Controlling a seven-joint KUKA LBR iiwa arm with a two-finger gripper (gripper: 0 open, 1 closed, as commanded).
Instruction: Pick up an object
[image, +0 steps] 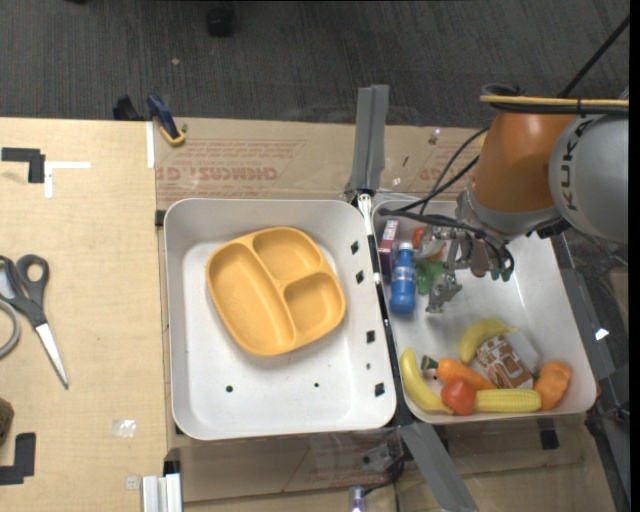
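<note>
The worktop, pale wood, fills the left and centre of the frame, with a pair of scissors lying at its left edge. On it sit two shallow white bins. The left bin, centre frame, carries a yellow divided plate. The right bin, at right, holds all the small things.

The arm comes in from the upper right, its orange band above the wrist, and the hand hangs low over the upper left part of the right bin. I cannot tell how far open it is, and nothing is visibly held in it.

Nearest candidates lie just left of the hand: a blue bottle, a green item touching or overlapping it, and a small dark box against the bin wall. Along the lower edge of that bin sit a banana, a second banana, a brown packet, a corn cob, a tomato and two carrot-like orange pieces.

The risk, as I judge it, is crowding. The bottle is round and smooth and could roll or squirt out sideways. The green item beside it may get nudged or pinched along with it. The bin wall close by leaves little room on that side.
</note>
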